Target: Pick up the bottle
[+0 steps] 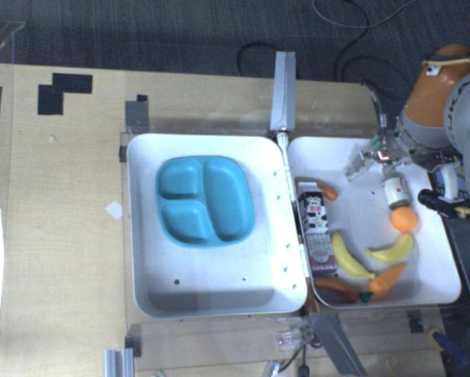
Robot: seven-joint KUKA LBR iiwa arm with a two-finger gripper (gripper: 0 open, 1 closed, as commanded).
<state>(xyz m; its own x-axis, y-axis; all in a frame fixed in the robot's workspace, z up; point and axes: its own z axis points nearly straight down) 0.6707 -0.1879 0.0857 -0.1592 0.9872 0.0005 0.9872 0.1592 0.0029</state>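
Bins: two shallow white bins are seen side by side on the tabletop [62, 234], the left bin [211, 301] and the right bin [447, 285], their inner rims touching along a metal divider.
Left bin contents: one blue sectioned tray [206, 200] is counted, lying in the upper half; the lower half of the floor is left as open white surface.
Bottle: one small bottle [394, 192] is seen in the right bin, white-bodied with a darker end, lying just above the orange [404, 220] and close to the bin's right wall.
Fruit and vegetables: two bananas are counted (one [350, 259] left of centre, one [392, 250] curving to its right), one orange, and one carrot [386, 280] near the lower rim.
Packets: a stack of flat packets [315, 230] is ranged along the right bin's left wall; their number cannot be settled, perhaps three.
Gripper: the gripper [374, 154] is held over the upper right part of the right bin, above and slightly left of the bottle; whether its fingers are apart or together cannot be told from this slant.
Arm: the grey arm with its orange band [439, 93] is seen entering over the right rim.
Open room: bare bin floor is left in the middle of the right bin, between the packets and the bottle.
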